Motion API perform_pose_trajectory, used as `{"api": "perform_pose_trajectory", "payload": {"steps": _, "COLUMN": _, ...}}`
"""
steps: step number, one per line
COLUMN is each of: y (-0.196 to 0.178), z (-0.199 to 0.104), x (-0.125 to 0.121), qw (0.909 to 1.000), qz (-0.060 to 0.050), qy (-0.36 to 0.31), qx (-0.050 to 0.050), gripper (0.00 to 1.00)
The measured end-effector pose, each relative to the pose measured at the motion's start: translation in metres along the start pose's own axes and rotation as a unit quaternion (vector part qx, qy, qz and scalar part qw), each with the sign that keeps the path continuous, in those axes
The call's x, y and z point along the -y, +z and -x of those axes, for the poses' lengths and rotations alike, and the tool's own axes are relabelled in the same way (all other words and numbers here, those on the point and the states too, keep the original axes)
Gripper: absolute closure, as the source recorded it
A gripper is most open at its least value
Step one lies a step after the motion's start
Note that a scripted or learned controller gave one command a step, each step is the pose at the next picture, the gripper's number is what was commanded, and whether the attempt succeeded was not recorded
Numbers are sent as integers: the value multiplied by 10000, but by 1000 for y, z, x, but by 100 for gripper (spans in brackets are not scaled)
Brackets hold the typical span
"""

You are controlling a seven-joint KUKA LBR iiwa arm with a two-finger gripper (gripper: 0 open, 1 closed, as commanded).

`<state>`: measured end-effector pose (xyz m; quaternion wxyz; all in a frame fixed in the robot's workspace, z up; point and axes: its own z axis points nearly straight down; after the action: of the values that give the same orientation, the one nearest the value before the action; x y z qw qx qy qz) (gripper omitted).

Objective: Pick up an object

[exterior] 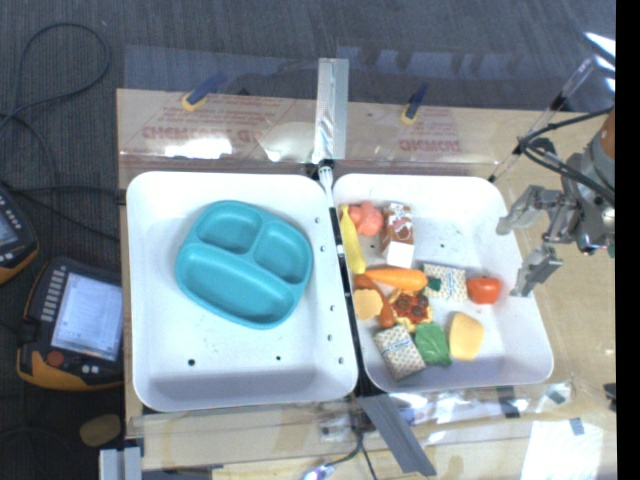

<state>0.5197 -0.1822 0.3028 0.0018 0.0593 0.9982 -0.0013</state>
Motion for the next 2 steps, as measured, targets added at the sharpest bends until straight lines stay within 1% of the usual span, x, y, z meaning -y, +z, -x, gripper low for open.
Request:
{"api": "perform_pose_trajectory", "payload": {"steps": 1, "y": 114, "z": -32, "x": 30, "qw": 9941, "qz": 3, "qy": 1088, "qx": -16, "gripper": 0}}
{"api": "perform_pose_trajectory", "payload": {"steps": 2, "y": 143, "z": 26, "x": 37, "qw": 9923, "qz": 5, "qy": 1236, "qx": -11, "gripper": 0}}
